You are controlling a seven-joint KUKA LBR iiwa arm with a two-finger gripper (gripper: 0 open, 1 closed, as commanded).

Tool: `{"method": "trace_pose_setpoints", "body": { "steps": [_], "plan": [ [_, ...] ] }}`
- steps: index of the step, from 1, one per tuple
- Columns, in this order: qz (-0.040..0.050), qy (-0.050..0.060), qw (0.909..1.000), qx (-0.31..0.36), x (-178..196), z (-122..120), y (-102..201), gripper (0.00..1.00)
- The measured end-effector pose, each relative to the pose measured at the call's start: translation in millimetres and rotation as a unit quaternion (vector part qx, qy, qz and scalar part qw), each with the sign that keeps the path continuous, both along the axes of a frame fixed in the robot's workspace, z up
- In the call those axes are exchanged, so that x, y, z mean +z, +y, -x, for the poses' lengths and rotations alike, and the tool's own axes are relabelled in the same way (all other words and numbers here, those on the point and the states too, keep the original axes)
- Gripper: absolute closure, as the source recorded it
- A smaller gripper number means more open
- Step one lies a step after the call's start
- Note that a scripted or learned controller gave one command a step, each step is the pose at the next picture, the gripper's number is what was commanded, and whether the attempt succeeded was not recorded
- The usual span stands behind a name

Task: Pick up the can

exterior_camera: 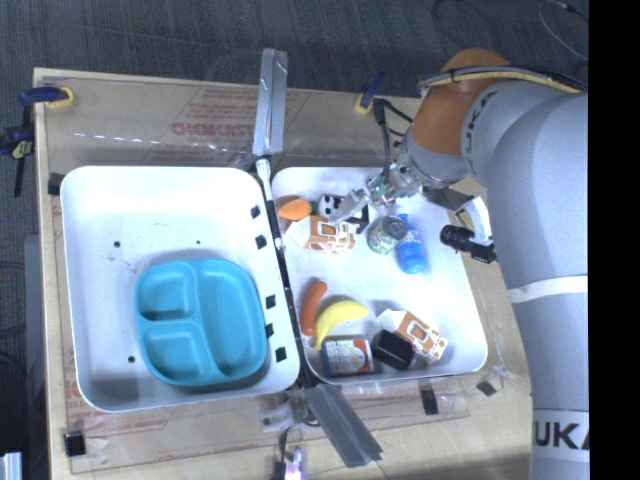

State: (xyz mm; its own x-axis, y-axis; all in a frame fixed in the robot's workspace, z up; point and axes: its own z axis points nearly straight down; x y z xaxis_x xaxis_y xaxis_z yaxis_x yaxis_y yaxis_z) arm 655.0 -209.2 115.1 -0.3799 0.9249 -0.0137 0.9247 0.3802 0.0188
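Two white bins on the bench. Left bin (90,198) holds a blue divided tray (200,320) toward its near edge, nothing else visible in it.

Right bin (462,303) is cluttered. The can (386,234) sits in the far half, about mid-width, shiny top facing up. A blue bottle-like item (411,255) touches it on the right. A small orange-and-white carton (330,235) lies just left of the can; an orange round item (294,208) sits by the far-left corner against the divider, and a small black-and-white piece (329,205) is beside it.

Near edge of the right bin: a red-orange sausage shape (312,306) by the divider, a banana (340,317) next to it, a jar with a red label (349,356) lying down, a dark block (394,350), and another orange-and-white carton (420,334) toward the near-right corner.

The arm reaches in from the right, orange band over the bin's far edge. Gripper (375,196) is low over the far part of the right bin, just above the can. Can't tell how its jaws are set; no item seen between them.
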Motion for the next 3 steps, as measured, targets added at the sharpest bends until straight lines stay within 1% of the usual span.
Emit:
{"method": "trace_pose_setpoints", "body": {
  "steps": [1,2,3],
  "plan": [
    [-0.0015,0.011,0.9965,0.083,83,12,1,0.0],
    [0.0023,-0.002,0.9993,0.036,5,30,-2,0.0],
    [0.0032,-0.003,0.9992,0.039,17,28,-2,1.0]
  ]
}}
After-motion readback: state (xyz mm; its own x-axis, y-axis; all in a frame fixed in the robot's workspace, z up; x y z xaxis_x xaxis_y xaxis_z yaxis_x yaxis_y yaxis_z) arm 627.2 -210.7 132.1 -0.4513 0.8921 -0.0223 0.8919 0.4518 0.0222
